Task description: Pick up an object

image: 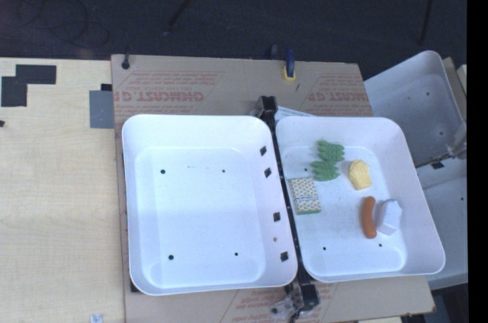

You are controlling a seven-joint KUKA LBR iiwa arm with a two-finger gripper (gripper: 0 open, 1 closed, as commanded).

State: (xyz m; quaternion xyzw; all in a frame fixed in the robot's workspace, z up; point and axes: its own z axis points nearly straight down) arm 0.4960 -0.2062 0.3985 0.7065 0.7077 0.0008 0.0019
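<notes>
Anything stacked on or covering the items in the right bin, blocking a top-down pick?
Nothing visible covers them. In the right bin, the green piece, yellow piece and checkered block each lie open from above. The orange sausage and white piece lie right against each other, so finger room between those two is tight.

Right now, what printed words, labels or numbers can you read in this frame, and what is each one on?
"ORMCAST"-like red lettering, upside down and blurred, on the cardboard sheet behind the left bin: uncertain reading.
More red print on the cardboard behind the right bin and along its front edge: too blurred to read.
Patterned yellow-green block: no readable text.
</notes>
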